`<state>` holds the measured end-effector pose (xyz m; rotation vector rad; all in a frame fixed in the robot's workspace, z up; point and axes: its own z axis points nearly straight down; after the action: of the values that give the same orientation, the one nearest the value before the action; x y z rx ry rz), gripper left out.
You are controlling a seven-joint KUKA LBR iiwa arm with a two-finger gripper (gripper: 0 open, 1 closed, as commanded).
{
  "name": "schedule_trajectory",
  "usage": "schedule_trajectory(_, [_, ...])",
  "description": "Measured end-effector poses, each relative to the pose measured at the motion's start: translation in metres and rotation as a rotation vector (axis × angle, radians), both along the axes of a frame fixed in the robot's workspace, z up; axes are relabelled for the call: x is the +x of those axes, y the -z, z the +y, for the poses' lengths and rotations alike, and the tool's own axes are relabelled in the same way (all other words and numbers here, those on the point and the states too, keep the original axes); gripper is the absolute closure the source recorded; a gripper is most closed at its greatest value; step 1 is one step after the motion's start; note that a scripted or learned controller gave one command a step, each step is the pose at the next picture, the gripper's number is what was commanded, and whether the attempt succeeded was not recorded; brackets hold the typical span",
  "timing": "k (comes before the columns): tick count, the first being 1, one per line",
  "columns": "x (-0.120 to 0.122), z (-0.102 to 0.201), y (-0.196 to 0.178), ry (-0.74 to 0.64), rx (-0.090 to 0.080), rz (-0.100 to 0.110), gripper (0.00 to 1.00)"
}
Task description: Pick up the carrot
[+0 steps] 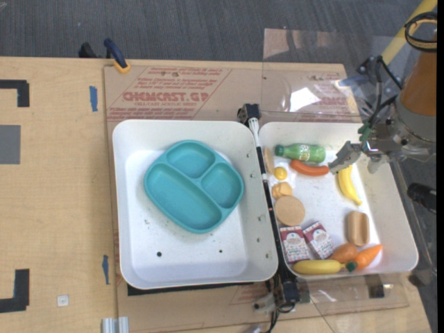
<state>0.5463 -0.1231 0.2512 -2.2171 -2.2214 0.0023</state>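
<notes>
Wood tabletop (48, 207) with a cardboard sheet (173, 92) under two white bins. Left bin (132, 255) holds a teal divided plate (194, 184). Right bin (402, 248) holds toy food: green bottle (301, 151), banana (349, 186), hot dog bun (357, 227), two small cartons (306, 241). End effector (357, 151) hangs over the right bin's upper part, fingers spread apart, nothing between them. Carrot (368, 257) lies at the bin's near right corner, well apart from it.

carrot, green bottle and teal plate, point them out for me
carrot (368, 255), camera view, middle of its orange body
green bottle (302, 152), camera view, middle of its body
teal plate (168, 159), camera view, its upper rim
</notes>
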Motion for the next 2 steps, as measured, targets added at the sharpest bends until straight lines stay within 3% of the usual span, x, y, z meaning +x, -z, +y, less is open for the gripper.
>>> schedule_trajectory(1, [0.033, -0.054, -0.124, -0.073, -0.008, -0.012, 0.00])
schedule_trajectory(2, [0.100, -0.101, -0.171, -0.121, -0.008, -0.008, 0.00])
